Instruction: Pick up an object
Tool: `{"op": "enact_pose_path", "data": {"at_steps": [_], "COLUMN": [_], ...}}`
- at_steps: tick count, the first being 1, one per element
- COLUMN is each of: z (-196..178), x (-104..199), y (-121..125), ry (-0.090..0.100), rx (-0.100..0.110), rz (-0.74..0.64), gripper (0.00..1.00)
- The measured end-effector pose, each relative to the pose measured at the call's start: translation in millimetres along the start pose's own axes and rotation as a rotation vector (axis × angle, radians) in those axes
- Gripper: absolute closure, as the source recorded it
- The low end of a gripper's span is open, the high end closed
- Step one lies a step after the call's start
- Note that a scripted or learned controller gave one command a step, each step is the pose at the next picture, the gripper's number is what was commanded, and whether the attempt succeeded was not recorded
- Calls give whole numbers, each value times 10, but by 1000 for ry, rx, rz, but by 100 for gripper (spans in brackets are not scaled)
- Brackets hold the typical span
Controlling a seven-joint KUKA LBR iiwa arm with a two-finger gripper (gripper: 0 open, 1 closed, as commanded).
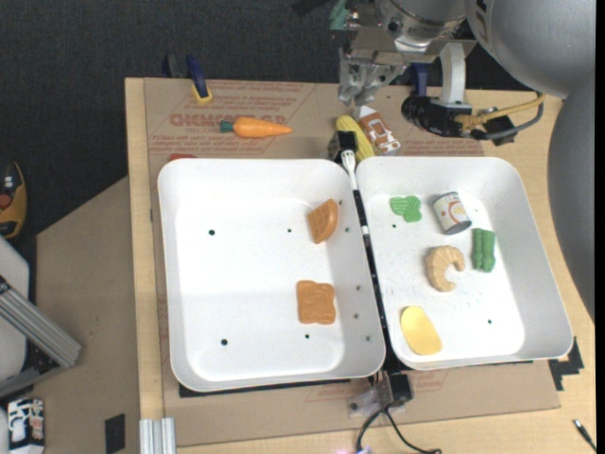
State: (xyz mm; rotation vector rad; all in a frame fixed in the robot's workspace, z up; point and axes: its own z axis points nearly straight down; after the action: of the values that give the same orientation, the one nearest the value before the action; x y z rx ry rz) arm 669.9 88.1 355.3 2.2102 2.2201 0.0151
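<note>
The claw (359, 88) hangs at the far edge of the surface (284, 102), beyond both bins, and whether it is wide or narrow I cannot tell. By my reading the reach is on, nothing gripped. Candidates lie in the right bin (529, 206): croissant (444, 266) mid-bin, can (452, 212) and green piece (406, 206) nearer the far rim. The next move calls for a swing over that bin, then a straight drop on one item.
</note>
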Motion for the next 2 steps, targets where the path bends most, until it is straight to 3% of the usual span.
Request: {"op": "enact_pose_path", "data": {"at_steps": [1, 2], "z": [994, 1632], "x": [486, 696], "y": [-459, -1095], "ry": [0, -1], "rx": [26, 27], "rz": [-1, 2], "gripper": [100, 100]}}
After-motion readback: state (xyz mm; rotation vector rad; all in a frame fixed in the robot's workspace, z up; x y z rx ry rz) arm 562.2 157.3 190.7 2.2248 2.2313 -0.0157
